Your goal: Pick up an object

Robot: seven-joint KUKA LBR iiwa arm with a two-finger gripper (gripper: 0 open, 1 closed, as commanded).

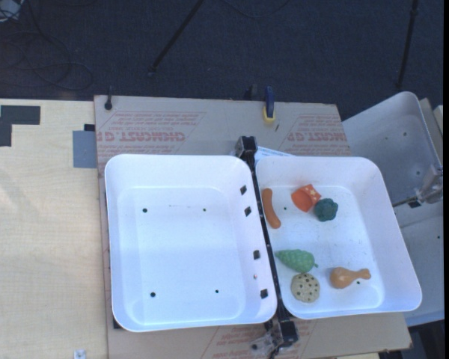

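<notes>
Tool spread cannot be told. Toward the bench's right edge, the right bin (353,238) holds a sausage (270,208), red-orange block (306,197), dark green ball (326,209), green leaf (295,259), cookie (305,287) and drumstick (349,277).

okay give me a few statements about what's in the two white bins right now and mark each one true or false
1. All the small objects lie in the right bin. True.
2. The orange sausage lies by the divider between the bins. True.
3. The cookie sits at the far edge of its bin. False: it lies near the front edge.
4. The green leafy piece lies in the left bin. False: it lies in the right bin, just above the cookie.
5. The dark green broccoli lies beside the orange-red piece. True.
</notes>
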